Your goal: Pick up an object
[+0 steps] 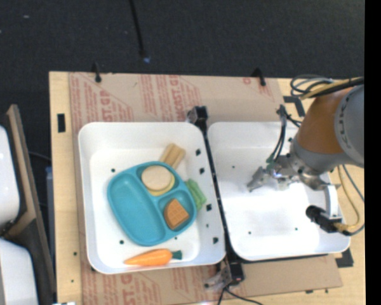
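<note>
Objects: tray [136, 218], carrot [149, 257], wooden block [173, 154], all in the left bin [89, 170]. Your gripper [259, 180] hangs right of the tray, over the right bin [273, 234], fingers spread, grasping nothing, likely mid-approach.

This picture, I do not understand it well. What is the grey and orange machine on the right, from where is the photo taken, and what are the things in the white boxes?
The photo comes from a camera fixed above a bench, looking down at a slant. The machine is a robot arm reaching in from the right. Its claw hangs over the right bin, and I see nothing between its fingers. The left bin holds a blue divided tray carrying a round cracker and a brown biscuit. A toy carrot lies near the front wall, a tan block behind the tray, and a green piece beside it.
</note>
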Action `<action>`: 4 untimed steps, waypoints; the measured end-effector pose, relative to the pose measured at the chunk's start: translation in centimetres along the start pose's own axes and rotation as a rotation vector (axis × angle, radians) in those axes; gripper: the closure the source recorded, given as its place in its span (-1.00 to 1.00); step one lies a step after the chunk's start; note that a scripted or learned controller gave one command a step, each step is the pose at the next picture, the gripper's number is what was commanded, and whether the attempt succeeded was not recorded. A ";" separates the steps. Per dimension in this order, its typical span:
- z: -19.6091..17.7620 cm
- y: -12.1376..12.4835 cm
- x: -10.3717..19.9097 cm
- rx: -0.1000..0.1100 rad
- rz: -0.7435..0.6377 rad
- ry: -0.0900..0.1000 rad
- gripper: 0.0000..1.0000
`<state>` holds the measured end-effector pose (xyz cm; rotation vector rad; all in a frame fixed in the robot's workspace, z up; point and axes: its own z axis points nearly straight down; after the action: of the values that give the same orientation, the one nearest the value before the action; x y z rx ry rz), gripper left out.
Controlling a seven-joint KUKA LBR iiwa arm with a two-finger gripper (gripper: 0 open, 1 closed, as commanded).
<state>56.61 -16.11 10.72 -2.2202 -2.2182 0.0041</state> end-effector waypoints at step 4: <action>-18.1 0.1 -0.2 -0.011 -0.001 -0.002 1.00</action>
<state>56.83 -16.36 28.81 -2.2249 -2.2257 -0.0060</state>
